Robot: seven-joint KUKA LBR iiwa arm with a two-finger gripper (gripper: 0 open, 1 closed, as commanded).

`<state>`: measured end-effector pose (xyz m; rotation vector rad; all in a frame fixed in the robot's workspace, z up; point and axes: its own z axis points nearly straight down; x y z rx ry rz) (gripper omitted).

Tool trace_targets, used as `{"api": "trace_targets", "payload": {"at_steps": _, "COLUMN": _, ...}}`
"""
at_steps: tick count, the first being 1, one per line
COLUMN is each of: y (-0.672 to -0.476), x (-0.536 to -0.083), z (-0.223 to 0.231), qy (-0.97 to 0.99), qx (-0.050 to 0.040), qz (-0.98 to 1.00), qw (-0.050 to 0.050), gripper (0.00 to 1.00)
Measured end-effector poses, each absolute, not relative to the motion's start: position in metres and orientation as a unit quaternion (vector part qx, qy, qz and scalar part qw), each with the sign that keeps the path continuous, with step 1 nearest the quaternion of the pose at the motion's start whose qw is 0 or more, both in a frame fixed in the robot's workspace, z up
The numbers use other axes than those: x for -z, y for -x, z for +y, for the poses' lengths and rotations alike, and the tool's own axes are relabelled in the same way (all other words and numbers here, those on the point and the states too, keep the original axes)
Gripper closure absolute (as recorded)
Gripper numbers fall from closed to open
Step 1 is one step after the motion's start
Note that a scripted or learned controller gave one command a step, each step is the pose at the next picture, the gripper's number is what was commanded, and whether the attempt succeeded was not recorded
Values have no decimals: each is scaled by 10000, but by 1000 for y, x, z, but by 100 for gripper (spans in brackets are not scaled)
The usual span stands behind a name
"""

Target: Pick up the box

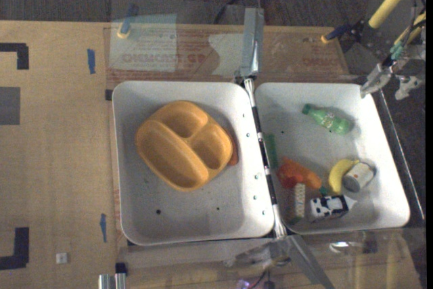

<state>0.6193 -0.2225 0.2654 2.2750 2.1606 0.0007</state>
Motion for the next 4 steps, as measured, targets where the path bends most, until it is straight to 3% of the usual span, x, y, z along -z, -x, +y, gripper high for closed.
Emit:
{"api": "trace_targets", "payload": {"at_steps": 1, "y": -667, "x": -175, "z": -149, "qy": -7180, "qx": 7, "qz": 6961, "qw": -9, "gripper": 0}}
{"api": "trace_targets", "payload": {"at_steps": 2, "y": -668, "x": -213, "z": -102, "qy": -6961, "qx": -7, "qz": 7179, "qw": 19, "gripper": 0}}
{"api": "trace_targets", "payload": {"at_steps": 3, "y": -668, "x": -244, "z": -153, "qy": -7390, "qx": -7, "qz": 6737, "qw": 22, "gripper": 0}}
{"api": "trace_targets", "payload": {"at_steps": 4, "y": -664, "x": -246, "z": -190, "qy": -7916, "qx": -3, "qz": 6110, "qw": 18, "gripper": 0}}
